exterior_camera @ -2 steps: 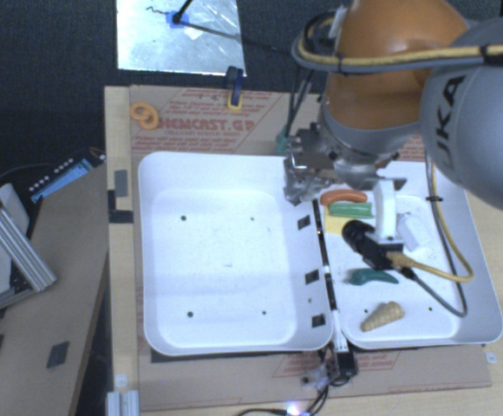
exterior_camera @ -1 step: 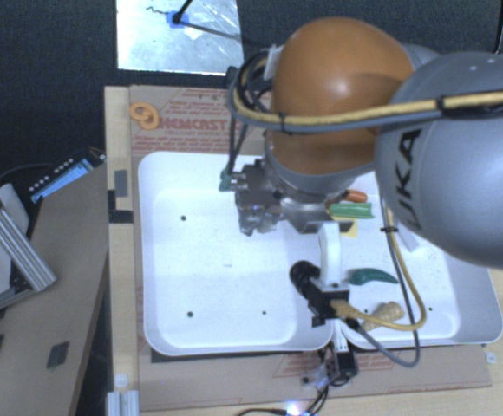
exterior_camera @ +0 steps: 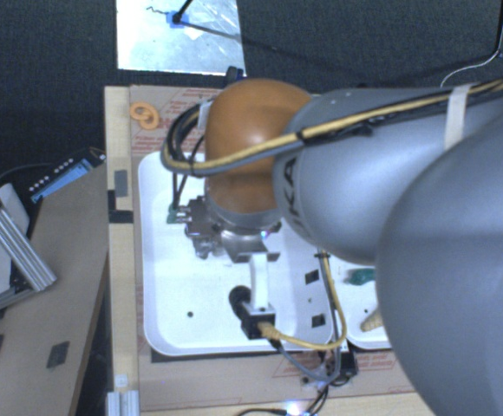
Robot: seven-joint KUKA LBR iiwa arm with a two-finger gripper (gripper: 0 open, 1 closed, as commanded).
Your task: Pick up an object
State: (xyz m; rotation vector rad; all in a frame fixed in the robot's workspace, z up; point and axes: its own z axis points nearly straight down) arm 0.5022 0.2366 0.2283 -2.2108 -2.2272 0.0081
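Arm [exterior_camera: 364, 189] is down over the left bin [exterior_camera: 160, 319]. Gripper [exterior_camera: 221, 232] sits mostly under the orange wrist band, so whether it is apart or clamped can't be told. Likely the reach/descend step, no grasp confirmed. Visible candidates lie in the right bin [exterior_camera: 360, 302]: a teal object [exterior_camera: 360, 276] and a tan piece [exterior_camera: 374, 321]. Next move calls for a target under the gripper, then close and lift.

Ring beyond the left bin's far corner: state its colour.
Orange. The ring shows best in the camera view.
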